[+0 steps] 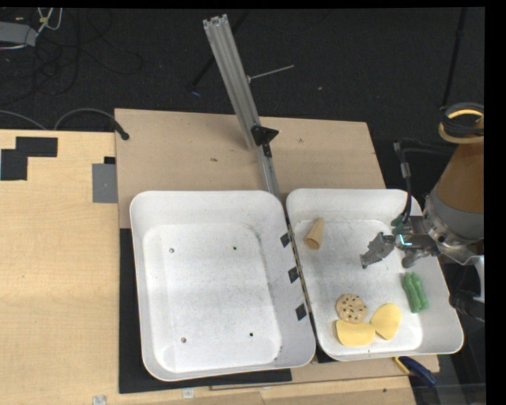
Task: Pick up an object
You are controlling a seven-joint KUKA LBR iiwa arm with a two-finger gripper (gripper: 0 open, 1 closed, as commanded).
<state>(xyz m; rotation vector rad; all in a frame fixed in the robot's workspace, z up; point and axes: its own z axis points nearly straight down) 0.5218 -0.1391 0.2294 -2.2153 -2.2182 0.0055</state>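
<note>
Over the right bin (348, 204), the claw (378, 251) hovers near a green object (414, 292).

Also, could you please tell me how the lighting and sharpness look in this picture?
Camera view: bins brightly lit, the left bin with a soft shadow along its left wall; floor behind dark; the gripper slightly blurred; the cookie reasonably sharp.

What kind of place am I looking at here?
Probably a robotics lab: an arm reaches over two white bins on a bench, toy food lies in one, and cables trail across the dark floor.
</note>
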